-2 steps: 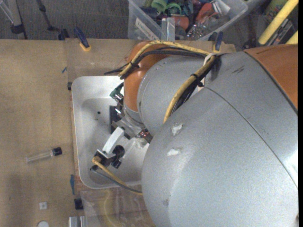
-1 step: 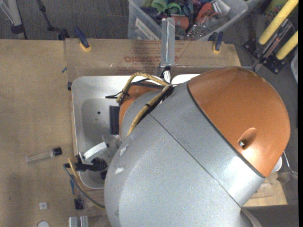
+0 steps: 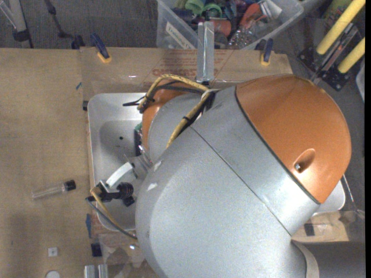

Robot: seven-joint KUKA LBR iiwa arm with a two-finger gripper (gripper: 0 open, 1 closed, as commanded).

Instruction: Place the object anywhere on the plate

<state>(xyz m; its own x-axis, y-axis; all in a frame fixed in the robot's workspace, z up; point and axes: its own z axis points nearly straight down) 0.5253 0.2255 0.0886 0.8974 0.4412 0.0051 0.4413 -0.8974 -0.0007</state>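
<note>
Arm: my grey arm point(image 3: 232, 213) comes in from the right and covers most of both bins; its orange band point(image 3: 295, 132) is nearest the camera.
Gripper: my gripper point(image 3: 141, 146) is down in the left bin point(image 3: 101, 117), near its middle, largely hidden under my own wrist. I cannot tell whether it is open or closed, or whether it grips anything.
Object: I cannot tell where it lies; my arm hides much of the bins.
Plate: I cannot tell where it is, for the same reason.
Right bin: a pale corner point(image 3: 341, 200) shows past my arm at the right.
Bench: a clear vial point(image 3: 52, 189) with a black cap lies on the bench point(image 3: 40, 109), left of the left bin and apart from it.
Behind: a clear tub point(image 3: 174, 25) of coloured items sits past the bench's far edge.
</note>
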